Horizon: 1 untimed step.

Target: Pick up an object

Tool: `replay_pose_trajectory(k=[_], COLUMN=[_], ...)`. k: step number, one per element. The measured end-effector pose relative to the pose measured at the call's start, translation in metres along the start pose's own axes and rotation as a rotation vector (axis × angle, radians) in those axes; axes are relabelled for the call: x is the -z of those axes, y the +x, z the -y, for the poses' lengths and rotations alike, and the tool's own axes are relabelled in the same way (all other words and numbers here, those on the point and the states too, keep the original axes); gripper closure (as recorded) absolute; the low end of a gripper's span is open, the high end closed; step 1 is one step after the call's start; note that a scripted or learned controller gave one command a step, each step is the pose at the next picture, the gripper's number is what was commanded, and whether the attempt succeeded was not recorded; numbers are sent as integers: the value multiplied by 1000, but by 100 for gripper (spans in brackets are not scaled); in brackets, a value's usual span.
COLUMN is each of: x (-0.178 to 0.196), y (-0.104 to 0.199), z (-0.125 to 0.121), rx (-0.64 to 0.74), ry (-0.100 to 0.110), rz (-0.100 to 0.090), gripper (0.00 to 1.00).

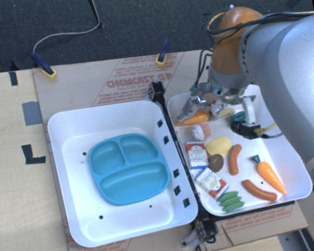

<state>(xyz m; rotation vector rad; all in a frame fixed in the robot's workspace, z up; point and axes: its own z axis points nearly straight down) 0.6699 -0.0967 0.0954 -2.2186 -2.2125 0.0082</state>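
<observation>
The left bin [68,166] holds a blue divided plate [129,168] lying flat near its middle. The right bin [292,165] carries a scatter of toy food: a carrot [270,176] toward the lower right, a long sausage [258,190] just left of it, a shorter sausage [234,159] above, a pale yellow potato-like piece [219,146] touching a small brown round piece [216,163], green pea pods [230,201] near the bottom edge, and two small printed cartons [197,154] [210,181] along the left wall. At the top of this bin the claw [201,105] sits low over an orange piece [196,119]; whether its grip is spread or closed, or has hold of anything, cannot be told from here. The grey arm [292,75] fills the right of the frame. Both bins rest on a cardboard sheet [131,78] clipped to the wooden worktop [7,194], with dark carpet [125,8] and a cable across the top.
</observation>
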Motion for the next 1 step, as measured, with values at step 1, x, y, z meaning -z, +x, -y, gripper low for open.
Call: replay_pose_trajectory(k=[1], x=[9], y=[-3], z=[1], rx=[-2], ry=[0], rz=[6], gripper=[100])
